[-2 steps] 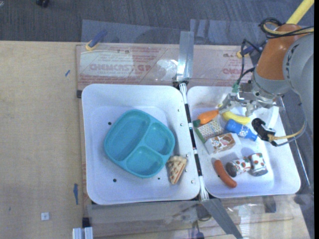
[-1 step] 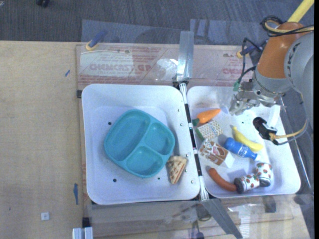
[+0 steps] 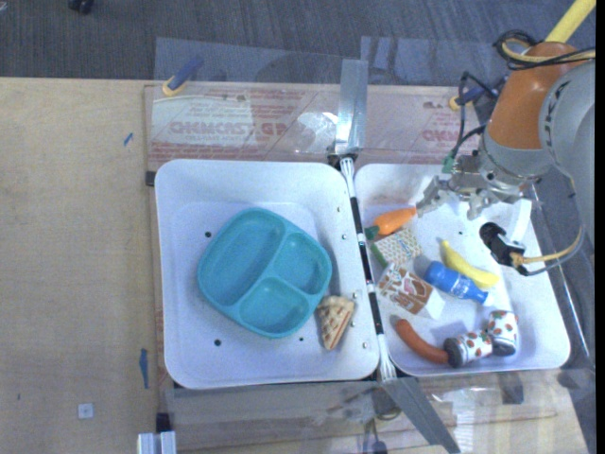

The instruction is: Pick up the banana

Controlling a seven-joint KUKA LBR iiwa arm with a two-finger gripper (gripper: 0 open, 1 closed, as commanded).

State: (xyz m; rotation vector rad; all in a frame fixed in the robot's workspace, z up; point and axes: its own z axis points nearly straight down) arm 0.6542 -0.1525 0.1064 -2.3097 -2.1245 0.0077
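My jaws [image 3: 470, 194] hang over the far part of the right bin [image 3: 553, 348], and I can't tell whether they are spread or closed. The banana [image 3: 467, 264] lies nearer the camera than the jaws, apart from them, touching a blue bottle [image 3: 454, 283]. I worry a descent there catches the bottle, or the carrot [image 3: 394, 220] to the side.

- A clear plastic sheet [image 3: 248, 121] lying on the desk behind the left bin carries faint, washed-out red lettering; the individual letters cannot be made out for certain.
- A small carton [image 3: 407, 290] in the right bin bears a printed pattern, too small to read.
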